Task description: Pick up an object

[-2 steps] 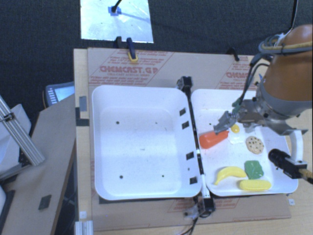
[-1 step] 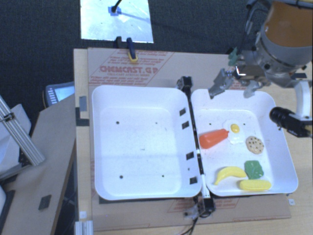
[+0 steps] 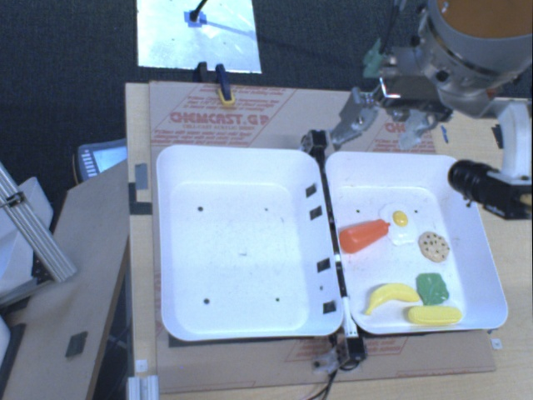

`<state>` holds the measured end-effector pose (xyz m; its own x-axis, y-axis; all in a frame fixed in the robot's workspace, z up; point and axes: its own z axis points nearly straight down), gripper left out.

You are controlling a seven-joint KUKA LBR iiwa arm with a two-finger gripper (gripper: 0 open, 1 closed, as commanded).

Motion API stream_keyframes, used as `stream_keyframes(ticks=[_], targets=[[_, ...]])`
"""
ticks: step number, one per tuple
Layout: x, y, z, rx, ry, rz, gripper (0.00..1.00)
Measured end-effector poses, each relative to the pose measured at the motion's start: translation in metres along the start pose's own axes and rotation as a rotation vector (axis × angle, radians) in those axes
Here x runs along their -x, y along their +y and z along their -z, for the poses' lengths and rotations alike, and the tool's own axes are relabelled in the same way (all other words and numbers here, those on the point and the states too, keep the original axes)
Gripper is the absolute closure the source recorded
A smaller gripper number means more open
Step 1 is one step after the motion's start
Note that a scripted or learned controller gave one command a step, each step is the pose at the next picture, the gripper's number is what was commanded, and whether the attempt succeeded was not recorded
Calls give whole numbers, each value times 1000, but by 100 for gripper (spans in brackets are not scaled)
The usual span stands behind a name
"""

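Bench, two white bins (image 3: pixel 241 158); claw (image 3: pixel 383 132) open, nothing held, above right bin's far rim; carrot (image 3: pixel 364 236) near divider.

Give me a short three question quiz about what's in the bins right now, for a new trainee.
1. True or false: the carrot lies in the right bin.
2. Which item sits nearest the cookie: A banana, B egg, C left bin?
3. Fill in: the pincer is above the bench's ___ edge.

Key: 1 true; 2 B; 3 far.
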<state>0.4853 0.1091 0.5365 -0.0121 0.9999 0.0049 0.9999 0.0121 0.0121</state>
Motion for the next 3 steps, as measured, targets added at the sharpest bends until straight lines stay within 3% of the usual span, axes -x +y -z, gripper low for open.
stream_keyframes(ticks=[1,2,3], targets=[[4,2,6,-7,-3,-4,100],[-70,1,-3,-11,-2,-1,100],[-81,34,-3,-9,-5,-7,100]])
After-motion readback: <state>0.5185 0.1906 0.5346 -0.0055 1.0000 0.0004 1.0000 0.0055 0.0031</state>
